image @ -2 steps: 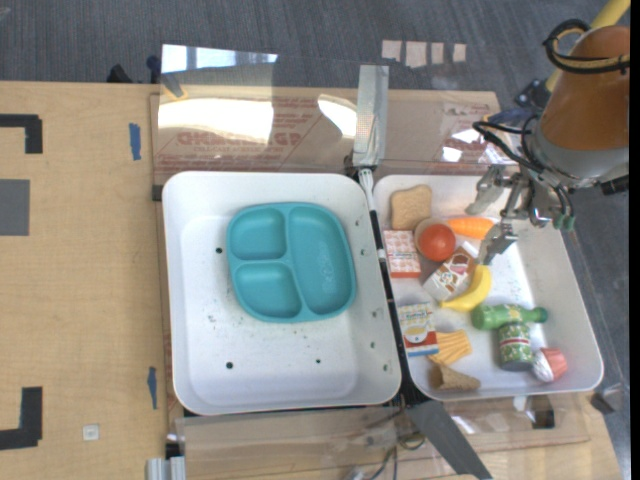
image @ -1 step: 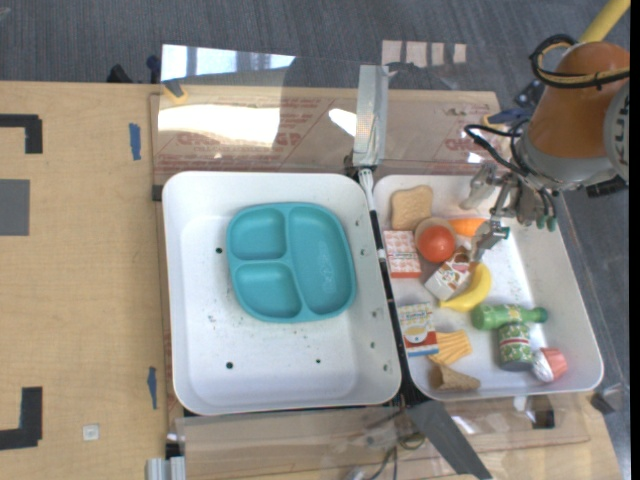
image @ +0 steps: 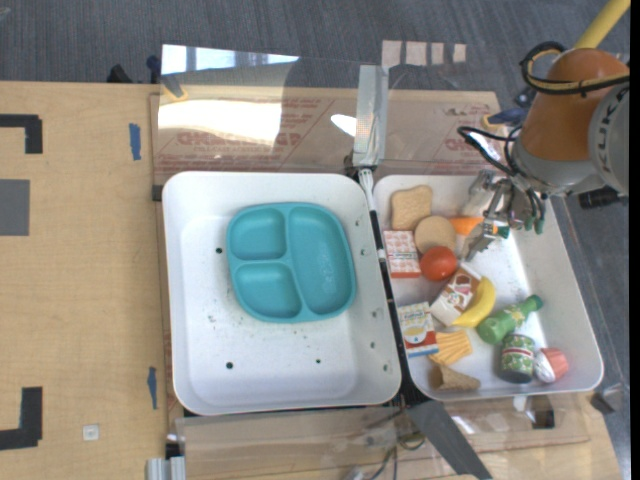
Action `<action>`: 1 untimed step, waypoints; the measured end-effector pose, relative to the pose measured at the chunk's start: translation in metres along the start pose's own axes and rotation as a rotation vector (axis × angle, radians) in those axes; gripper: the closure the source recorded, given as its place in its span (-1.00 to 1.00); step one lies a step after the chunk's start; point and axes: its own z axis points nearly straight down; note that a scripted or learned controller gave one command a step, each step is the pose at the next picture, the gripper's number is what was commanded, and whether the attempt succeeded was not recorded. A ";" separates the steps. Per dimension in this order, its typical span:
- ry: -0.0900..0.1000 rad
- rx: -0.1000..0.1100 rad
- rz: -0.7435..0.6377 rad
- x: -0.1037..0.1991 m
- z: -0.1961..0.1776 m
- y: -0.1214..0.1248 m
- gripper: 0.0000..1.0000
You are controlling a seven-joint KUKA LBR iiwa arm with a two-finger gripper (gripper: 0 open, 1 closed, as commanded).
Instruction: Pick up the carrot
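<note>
The carrot (image: 465, 225) shows as a small orange piece near the back of the right bin (image: 570, 308), between a round tan cookie (image: 434, 232) and my gripper. My gripper (image: 492, 230) hangs just right of the carrot, low over the bin and right against its right end. The wrist hides part of the carrot. The grey arm with its orange band (image: 570, 103) comes in from the upper right.
The right bin also holds a bread slice (image: 410, 206), a red tomato (image: 438, 263), a banana (image: 477, 303), a green bottle (image: 505, 323), a can (image: 517, 358) and small boxes (image: 402, 253). A teal divided plate (image: 290, 260) lies in the left bin (image: 190, 298).
</note>
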 end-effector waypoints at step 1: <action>0.001 -0.004 -0.195 0.004 0.004 0.008 -1.00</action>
